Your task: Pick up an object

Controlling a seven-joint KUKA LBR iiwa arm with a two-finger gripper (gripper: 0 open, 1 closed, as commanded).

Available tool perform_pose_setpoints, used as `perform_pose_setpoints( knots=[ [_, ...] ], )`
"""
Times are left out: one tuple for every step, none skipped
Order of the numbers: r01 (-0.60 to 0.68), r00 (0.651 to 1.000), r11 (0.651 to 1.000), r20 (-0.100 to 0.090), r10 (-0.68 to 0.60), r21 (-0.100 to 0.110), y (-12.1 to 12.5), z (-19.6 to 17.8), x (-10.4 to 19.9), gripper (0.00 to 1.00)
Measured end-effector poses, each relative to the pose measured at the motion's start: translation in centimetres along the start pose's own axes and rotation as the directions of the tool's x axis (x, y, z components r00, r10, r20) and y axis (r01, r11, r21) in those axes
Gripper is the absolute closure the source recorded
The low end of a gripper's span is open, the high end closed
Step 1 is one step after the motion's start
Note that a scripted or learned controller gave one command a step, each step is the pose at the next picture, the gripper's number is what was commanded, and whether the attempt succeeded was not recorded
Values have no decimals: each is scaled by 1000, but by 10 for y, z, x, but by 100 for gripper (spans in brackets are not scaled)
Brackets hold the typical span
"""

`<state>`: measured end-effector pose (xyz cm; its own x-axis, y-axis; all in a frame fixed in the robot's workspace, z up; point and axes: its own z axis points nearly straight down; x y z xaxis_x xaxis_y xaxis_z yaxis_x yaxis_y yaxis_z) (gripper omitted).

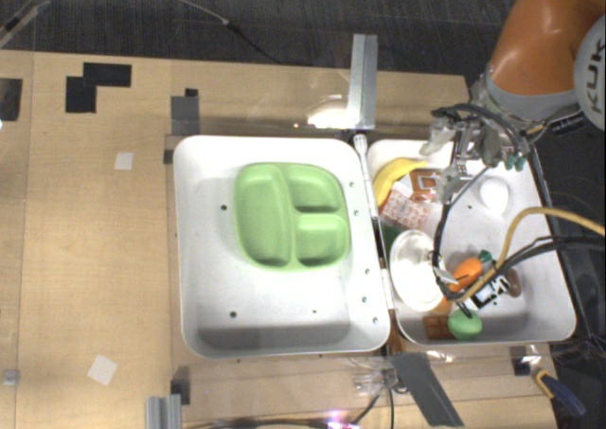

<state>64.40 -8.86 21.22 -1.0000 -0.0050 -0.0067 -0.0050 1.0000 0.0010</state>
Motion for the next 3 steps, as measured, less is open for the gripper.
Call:
perform_pose_setpoints(
  knots=[
    [-142, 990, 990, 10, 142, 0, -80, 93, 1, 0],
    [-123, 992, 992, 15, 123, 7, -37, 113, 9, 0],
    [-196, 980, 980, 30, 196, 28, -27, 113, 12, 0]
  ],
)
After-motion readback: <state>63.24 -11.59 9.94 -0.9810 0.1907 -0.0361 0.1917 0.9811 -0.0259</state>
